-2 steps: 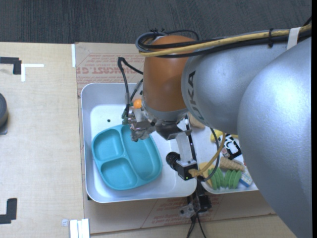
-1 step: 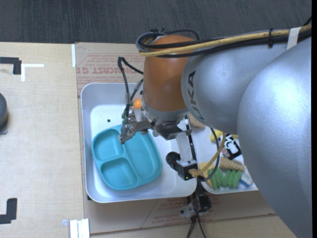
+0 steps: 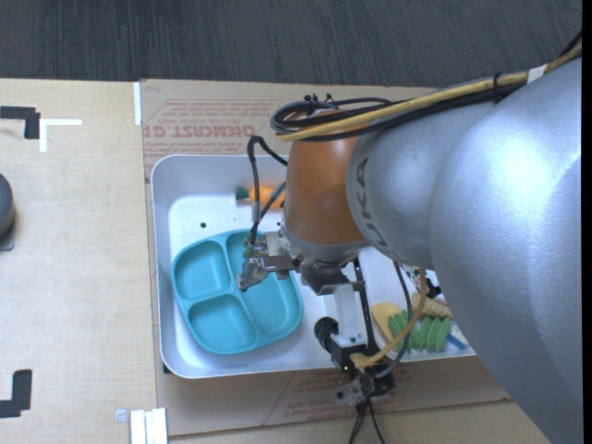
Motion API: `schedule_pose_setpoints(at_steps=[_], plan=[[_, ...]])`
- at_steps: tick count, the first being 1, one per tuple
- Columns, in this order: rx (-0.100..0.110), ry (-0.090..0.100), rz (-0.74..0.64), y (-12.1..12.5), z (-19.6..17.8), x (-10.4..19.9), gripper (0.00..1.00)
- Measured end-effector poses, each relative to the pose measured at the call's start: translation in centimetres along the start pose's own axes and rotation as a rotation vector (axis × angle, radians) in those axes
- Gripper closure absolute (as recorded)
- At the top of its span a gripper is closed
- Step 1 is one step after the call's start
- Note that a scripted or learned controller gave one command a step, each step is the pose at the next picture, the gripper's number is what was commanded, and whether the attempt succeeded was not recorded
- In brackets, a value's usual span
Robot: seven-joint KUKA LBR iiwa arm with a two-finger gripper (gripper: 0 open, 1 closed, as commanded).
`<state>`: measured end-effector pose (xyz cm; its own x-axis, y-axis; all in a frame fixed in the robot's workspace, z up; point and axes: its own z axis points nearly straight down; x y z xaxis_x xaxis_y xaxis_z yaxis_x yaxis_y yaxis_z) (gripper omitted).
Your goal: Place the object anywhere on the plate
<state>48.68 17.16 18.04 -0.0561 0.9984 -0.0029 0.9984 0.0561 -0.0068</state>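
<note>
A teal plate (image 3: 211,274) with three compartments lies in the left white bin (image 3: 176,213). My gripper (image 3: 252,265) hangs over the plate's right side, above the large right compartment, under the grey arm and its orange band (image 3: 319,192). Nothing shows clearly beneath the gripper. An orange object (image 3: 266,193) with a small green tip lies at the far side of the left bin, behind the plate and partly hidden by the arm.
The right bin holds a yellow piece (image 3: 383,318), a green ridged object (image 3: 429,331) and a bit of blue (image 3: 458,342), mostly covered by the arm. Cables (image 3: 361,377) hang near the bins' front edge. Bare wooden bench lies to the left.
</note>
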Motion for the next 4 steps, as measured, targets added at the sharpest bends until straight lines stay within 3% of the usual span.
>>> schedule_pose_setpoints(at_steps=[1, 2, 3, 4], plan=[[-0.001, 0.0, 0.003, 0.0, 0.0, 0.0, 0.0], [-0.003, 0.001, -0.383, -0.4, -0.7, -3.8, 0.0], [-0.007, -0.002, -0.382, 7.1, -16.8, 0.4, 0.0], [-0.005, -0.002, -0.7, 3.6, -6.7, -3.6, 0.0]])
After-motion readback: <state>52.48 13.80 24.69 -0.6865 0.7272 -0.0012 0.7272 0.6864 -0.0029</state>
